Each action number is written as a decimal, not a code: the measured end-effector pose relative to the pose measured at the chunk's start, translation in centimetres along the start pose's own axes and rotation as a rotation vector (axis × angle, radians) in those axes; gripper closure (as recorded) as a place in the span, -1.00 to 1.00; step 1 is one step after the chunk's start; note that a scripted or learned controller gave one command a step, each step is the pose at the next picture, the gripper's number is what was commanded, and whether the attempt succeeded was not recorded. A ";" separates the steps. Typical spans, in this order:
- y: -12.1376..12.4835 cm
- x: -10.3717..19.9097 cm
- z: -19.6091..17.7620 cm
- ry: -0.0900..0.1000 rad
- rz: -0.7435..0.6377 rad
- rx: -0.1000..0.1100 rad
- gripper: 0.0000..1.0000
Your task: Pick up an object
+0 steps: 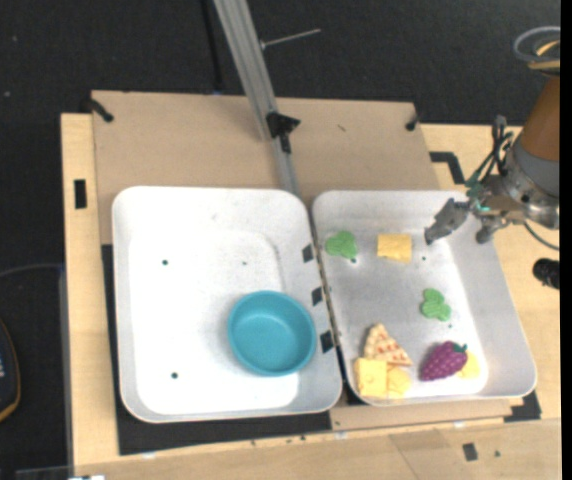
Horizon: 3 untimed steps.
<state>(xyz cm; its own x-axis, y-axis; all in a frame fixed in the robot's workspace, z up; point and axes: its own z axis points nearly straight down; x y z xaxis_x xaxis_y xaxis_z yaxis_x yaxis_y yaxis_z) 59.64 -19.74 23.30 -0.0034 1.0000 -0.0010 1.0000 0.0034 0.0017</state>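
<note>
The gripper (462, 222) hovers with fingers apart, apparently nothing between them, so this looks like the approach: the yellow block (394, 247) lies just beside them, needing a short descent.

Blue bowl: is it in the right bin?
No, the blue bowl sits in the left bin, while the toy foods lie in the right bin.

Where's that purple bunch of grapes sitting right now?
The grapes lie in the right bin, near its front right corner, just right of the pizza slice and below a small green piece.
</note>
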 end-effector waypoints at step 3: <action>-1.6 -0.4 11.3 0.000 0.004 0.007 -1.00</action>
<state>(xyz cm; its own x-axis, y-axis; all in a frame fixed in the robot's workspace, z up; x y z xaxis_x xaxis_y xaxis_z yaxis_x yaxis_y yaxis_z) 58.02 -20.17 12.04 0.0010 1.0000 -0.0011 1.0000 -0.0011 -0.0051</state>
